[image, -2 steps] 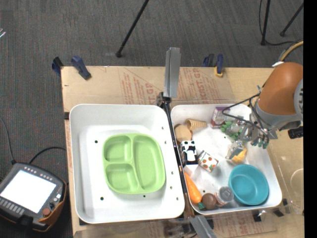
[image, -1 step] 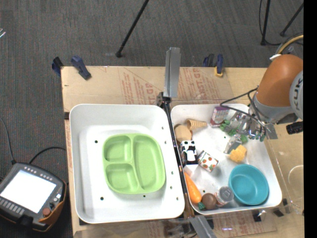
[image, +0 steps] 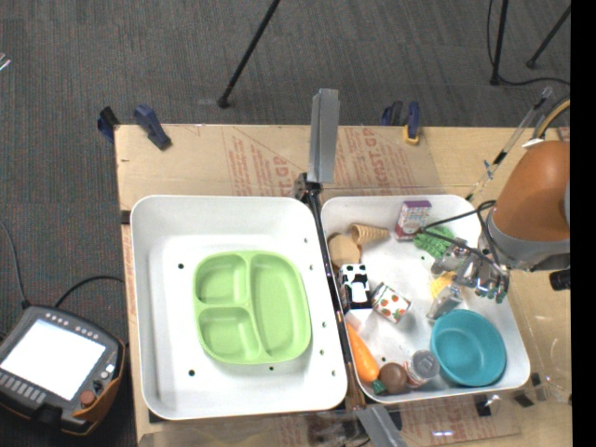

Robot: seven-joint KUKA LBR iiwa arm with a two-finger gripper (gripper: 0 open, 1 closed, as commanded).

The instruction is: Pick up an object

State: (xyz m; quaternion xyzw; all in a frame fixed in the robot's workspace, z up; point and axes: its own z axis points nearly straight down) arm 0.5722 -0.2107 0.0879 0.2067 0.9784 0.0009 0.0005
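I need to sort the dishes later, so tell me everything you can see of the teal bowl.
The teal bowl is round, glossy like plastic, upright and open side up, with nothing visible inside. It sits in the near right corner of the right bin, close against its wall. A small clear jar lies at its left edge. The claw hovers just beyond its far rim.

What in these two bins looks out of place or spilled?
Nothing looks spilled or damaged. The green divided plate lies flat in the left bin; the teal bowl stands upright among toys crowded loosely in the right bin.
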